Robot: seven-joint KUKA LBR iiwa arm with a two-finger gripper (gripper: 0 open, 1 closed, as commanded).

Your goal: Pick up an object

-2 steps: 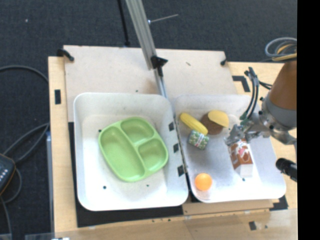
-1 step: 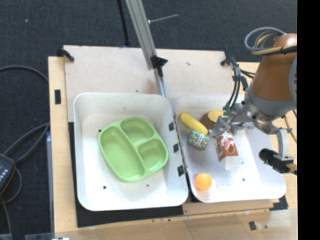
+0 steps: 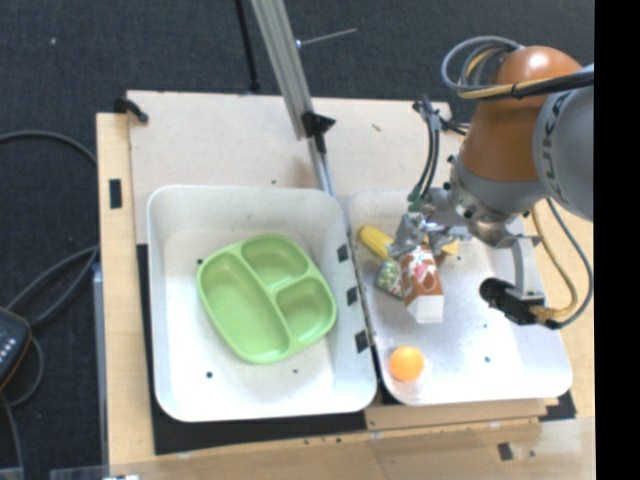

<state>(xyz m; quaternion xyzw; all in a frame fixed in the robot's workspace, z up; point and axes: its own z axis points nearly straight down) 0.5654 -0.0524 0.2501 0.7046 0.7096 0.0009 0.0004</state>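
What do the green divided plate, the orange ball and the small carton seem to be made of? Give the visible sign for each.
Green divided plate: probably moulded plastic; uniform colour, soft sheen, rounded compartment edges.
Orange ball: likely smooth plastic or rubber; even colour with a pale highlight, so uncertain.
Small carton: looks like printed cardboard or a plastic toy copy; flat faces, coloured print, white base.

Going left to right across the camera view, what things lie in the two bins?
Green divided plate in the left bin → yellow corn toy → small carton, with the orange ball nearer the camera.
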